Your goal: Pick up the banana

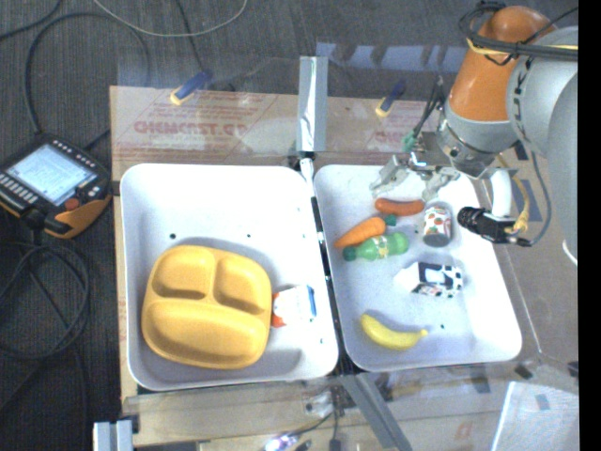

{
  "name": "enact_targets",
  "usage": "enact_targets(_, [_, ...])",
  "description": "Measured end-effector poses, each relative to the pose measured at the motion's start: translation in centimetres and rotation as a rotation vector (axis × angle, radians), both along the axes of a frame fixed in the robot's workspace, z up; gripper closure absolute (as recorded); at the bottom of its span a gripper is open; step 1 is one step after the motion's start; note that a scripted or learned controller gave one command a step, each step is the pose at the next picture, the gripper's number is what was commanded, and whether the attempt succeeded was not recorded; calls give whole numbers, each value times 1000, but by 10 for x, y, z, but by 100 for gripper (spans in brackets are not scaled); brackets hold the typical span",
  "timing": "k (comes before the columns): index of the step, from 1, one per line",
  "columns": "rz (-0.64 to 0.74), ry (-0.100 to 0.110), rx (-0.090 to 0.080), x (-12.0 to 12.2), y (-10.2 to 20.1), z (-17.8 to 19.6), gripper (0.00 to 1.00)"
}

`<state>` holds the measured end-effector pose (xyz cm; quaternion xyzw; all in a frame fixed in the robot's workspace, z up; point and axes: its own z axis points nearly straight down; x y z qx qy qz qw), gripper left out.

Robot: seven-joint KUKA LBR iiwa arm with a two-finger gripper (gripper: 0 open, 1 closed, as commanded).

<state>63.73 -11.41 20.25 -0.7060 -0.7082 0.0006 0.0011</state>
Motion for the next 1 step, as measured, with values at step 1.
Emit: enact_targets(1, [46,-3,-2,4,-16,-108,0])
